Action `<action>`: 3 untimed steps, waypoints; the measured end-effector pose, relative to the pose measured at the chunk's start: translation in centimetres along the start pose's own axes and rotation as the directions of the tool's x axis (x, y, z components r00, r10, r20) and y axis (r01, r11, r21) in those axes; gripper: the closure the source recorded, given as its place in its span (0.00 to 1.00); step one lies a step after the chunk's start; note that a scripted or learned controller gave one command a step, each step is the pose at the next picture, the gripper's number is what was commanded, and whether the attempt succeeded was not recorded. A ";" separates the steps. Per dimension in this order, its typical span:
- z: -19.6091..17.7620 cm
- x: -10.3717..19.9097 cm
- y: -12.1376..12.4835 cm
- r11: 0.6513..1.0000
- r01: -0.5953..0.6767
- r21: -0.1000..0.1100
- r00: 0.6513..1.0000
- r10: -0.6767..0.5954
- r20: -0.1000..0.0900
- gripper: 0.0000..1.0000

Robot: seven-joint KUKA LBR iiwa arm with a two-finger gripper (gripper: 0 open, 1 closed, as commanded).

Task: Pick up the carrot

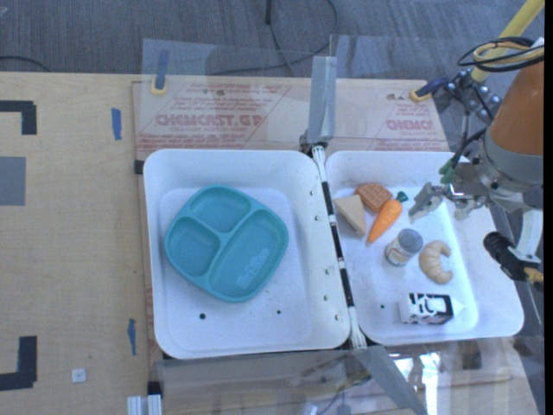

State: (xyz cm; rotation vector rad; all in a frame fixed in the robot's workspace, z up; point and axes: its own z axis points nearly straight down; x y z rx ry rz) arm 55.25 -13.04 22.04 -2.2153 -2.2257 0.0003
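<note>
White plastic makes up both bins, and at the near edge of the right bin [484, 318] lies a small black-and-white packet [428, 308] whose print is too blurred to read. Just beyond it sit a croissant [437, 261] and a little jar [403, 248], the jar almost touching the lower tip of the carrot [385, 220]. That carrot lies slanted in the middle of the right bin, its thick end toward the claw [432, 197], with a pale wedge [351, 215] just beside it on the left and a brown waffle-like piece [375, 197] at its upper side. This crowding is the main risk: a descending claw could, I judge, nudge the jar or clip the wedge, rolling the carrot away or catching two things at once. The claw hovers near the carrot's top end, holding nothing; whether it is spread or closed I cannot tell. In the left bin [164, 171] rests a teal divided plate [226, 242], well apart. Farthest off, on clear sheets laid over the worktop [69, 232], red lettering reads roughly "CHEMCAST GP".
</note>
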 end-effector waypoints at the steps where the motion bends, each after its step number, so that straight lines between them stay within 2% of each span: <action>1: 11.3 2.3 5.4 0.993 0.122 -0.001 0.993 -0.122 0.001 0.00; 2: 10.3 1.9 5.5 0.993 0.115 -0.005 0.993 -0.115 0.001 1.00; 3: 3.5 6.9 7.6 0.984 -0.177 -0.002 0.984 0.177 0.001 1.00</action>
